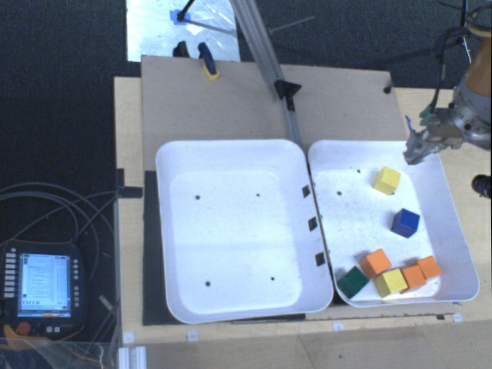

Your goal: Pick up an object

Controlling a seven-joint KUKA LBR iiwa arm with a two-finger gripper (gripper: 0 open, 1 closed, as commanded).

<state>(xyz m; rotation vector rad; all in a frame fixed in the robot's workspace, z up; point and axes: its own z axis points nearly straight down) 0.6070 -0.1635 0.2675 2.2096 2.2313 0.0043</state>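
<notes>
Left bin point(231, 160) sits on the bench point(338, 98), nothing to grab in it, skip. Right bin point(453, 229) has all the blocks. Green block point(353, 281) at the lower left corner, touching or nearly touching the bin wall. Next to it a tight cluster: orange block point(376, 262), yellow block point(391, 281), then two more orange blocks point(421, 271) pressed together along the bottom rim. Upper yellow block point(387, 180) stands alone near the top of the bin. Blue block point(405, 222) alone too, mid bin, well apart from the cluster.

Gripper point(415, 154) hangs over the right bin's upper right rim, nothing between the jaws; jaws apart or together, cannot tell, too small and blurred.

Best pick, as a judgement: the upper yellow block, nearest the gripper and free on all sides. Centre over it, line the jaws up with its flat faces, come straight down, close only once they straddle it. Avoid the bottom cluster: neighbours leave no room for the jaws. Watch the rim on descent.
</notes>
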